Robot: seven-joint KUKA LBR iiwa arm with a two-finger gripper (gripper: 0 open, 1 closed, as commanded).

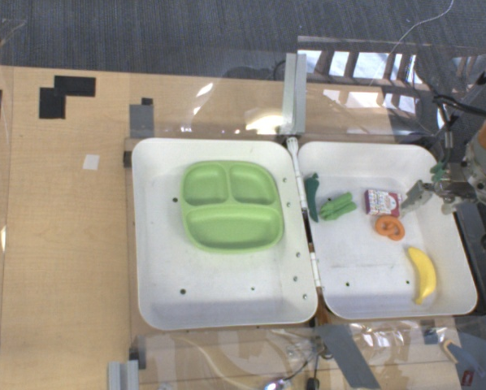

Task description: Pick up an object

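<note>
Nothing lifted yet: the gripper point(414, 195) hangs at the right bin's point(353, 295) right side with fingers parted and nothing between them, just beside the purple snack packet point(381, 201), orange ring point(389, 227) below, banana point(423, 272) near the corner, so the whole pick is left.

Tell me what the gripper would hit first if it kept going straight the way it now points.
Probably the small purple and white packet: the two-finger gripper points left and down toward it, with the orange ring-shaped piece just below that line. Its height above the right white bin is unclear.
</note>
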